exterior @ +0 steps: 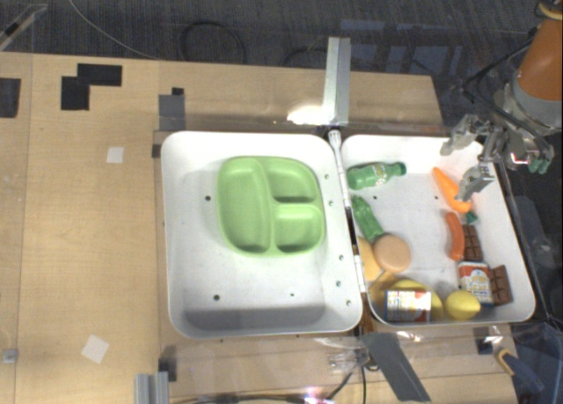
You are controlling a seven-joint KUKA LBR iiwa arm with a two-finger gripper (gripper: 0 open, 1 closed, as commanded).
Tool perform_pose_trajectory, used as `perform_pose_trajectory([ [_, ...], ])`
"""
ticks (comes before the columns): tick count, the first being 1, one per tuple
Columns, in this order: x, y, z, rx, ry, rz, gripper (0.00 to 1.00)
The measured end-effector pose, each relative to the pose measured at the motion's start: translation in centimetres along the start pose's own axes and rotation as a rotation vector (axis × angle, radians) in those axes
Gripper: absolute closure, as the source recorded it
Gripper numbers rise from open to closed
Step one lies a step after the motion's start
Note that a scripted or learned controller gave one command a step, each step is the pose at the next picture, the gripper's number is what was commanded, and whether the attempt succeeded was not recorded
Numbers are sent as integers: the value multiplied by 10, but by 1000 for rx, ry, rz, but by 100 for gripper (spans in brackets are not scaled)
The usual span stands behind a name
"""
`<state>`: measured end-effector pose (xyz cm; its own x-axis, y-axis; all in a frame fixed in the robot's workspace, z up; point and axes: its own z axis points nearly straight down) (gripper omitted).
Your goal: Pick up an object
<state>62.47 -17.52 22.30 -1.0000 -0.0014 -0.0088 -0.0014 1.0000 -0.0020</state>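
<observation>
The right bin [519, 244] holds several small items: a green bottle [376, 173] at the top left, a second green bottle [364, 217] below it, an orange carrot [445, 185], a red sausage [454, 235], a tan round bun [393, 253], a can [406, 304] and a lemon [462, 304]. My gripper [469, 163] hangs over the bin's upper right part, just right of and above the carrot. Its two grey fingers [458, 137] stand apart, open, with nothing between them.
A green divided plate [268, 204] lies in the left bin [189, 244]. Chocolate bars [473, 242] and a small red-and-white can [475, 280] sit near the right bin's lower right corner. A metal post [338, 85] stands behind the divider between the bins.
</observation>
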Motion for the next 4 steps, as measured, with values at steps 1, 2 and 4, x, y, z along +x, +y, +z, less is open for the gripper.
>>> perform_pose_trajectory([
  [1,-3,-31,132,2,-8,59,0],
  [2,11,-18,135,-1,-1,121,0],
  [4,90,-15,132,1,-7,-25,0],
])
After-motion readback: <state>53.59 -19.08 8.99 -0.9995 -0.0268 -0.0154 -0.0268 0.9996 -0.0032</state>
